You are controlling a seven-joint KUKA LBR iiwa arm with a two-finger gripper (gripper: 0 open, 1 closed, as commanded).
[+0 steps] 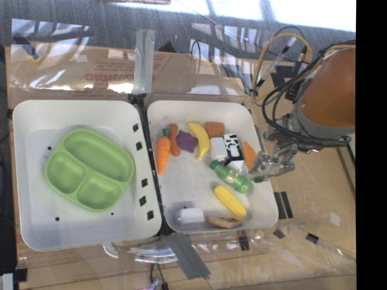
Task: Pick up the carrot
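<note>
**Carrot untouched in the right bin, end effector at the far rim**

The carrot point(162, 154) is seen lying in the right bin point(181, 110), close to that bin's left wall, with its green top pointing up the view and its tip pointing down. Just beside it on the right lies a smaller reddish-orange piece point(174, 139), perhaps a sausage or second carrot, and beyond that a purple toy food point(186, 141) and a banana point(200, 139). Further right are found a brown block point(214, 129), a black-and-white box point(233, 147) and an orange wedge point(249, 154). A green bottle point(231, 177) lies near the middle, a corn cob point(230, 201) below it, and a white block point(191, 215) and a tan piece point(224, 222) along the lower wall. In the left bin point(30, 222) a green divided plate point(89, 169) is set.

The end effector point(264, 168) is held at the right bin's right rim, close to the green bottle's end and well apart from the carrot. Whether its fingers are spread or closed cannot be told from the view, and nothing is seen gripped.

The step in hand is judged to be the approach; no grasp of the carrot has yet been made. For the next move, travel across the bin to the left would be called for, with the fingers set across the carrot's width, care being needed because of the near wall and the neighbouring reddish piece
</note>
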